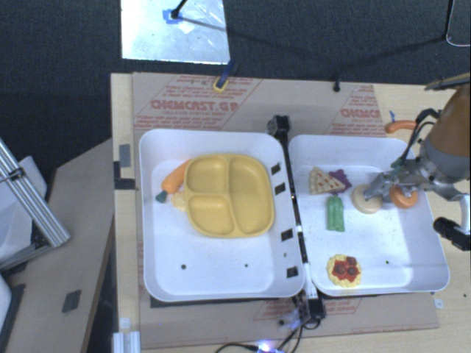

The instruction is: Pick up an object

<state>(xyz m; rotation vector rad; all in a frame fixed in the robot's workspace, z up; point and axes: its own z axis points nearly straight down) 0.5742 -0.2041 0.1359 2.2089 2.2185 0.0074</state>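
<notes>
The right bin (412,259) holds a pizza slice (322,181) with purple grapes (340,176) beside it. It also holds a green pickle-like piece (335,214), a beige round piece (366,200), an orange piece (405,196) and a small round pizza with red toppings (344,269). My gripper (385,188) reaches in from the right and hangs low over the bin's upper right part. Its tip sits between the beige round piece and the orange piece, partly covering both. Nothing is visibly lifted.
The left bin (221,278) carries a yellow divided plate (224,195) with a toy carrot (174,176) at its left edge. A black divider (288,197) runs between the bins. An orange item (401,126) lies outside the right bin's far rim.
</notes>
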